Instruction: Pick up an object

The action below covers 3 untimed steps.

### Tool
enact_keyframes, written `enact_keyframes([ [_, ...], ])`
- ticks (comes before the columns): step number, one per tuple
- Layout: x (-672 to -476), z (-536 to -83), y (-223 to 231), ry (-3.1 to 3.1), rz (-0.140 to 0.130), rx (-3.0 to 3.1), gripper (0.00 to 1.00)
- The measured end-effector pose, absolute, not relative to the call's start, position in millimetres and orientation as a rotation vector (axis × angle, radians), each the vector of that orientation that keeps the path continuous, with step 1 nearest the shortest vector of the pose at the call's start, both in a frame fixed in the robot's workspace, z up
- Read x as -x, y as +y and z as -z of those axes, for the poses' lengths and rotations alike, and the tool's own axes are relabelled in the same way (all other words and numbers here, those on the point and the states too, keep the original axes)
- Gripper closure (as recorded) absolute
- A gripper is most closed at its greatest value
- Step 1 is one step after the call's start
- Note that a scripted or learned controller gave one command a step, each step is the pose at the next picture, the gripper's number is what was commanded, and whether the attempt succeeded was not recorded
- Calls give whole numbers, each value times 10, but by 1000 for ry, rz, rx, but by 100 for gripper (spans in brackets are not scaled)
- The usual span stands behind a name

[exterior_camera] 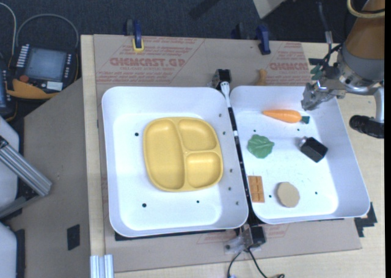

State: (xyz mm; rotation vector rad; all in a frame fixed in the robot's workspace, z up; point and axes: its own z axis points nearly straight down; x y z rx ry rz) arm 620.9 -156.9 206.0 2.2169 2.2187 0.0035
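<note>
Above right bin (pixel 342 209), fingers (pixel 310 102), carrot (pixel 281 115)

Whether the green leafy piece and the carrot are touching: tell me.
Apart. The camera view shows bare white bin floor between the green leafy piece and the carrot.

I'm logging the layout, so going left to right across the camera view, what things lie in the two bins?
Yellow divided plate → brown wafer → green leaf piece → orange carrot → round tan disc → black block. The gripper hangs by the carrot's right end.
</note>
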Motion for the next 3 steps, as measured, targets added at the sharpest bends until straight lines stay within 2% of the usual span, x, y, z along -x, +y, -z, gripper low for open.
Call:
enact_keyframes([
  [1,-6228,-2503,-1618,2218,-4,-2217,100],
  [2,-6250,-2570,-1113,2226,-2,-2216,100],
  [3,-6172,-2606,-576,2227,0,-2218,100],
])
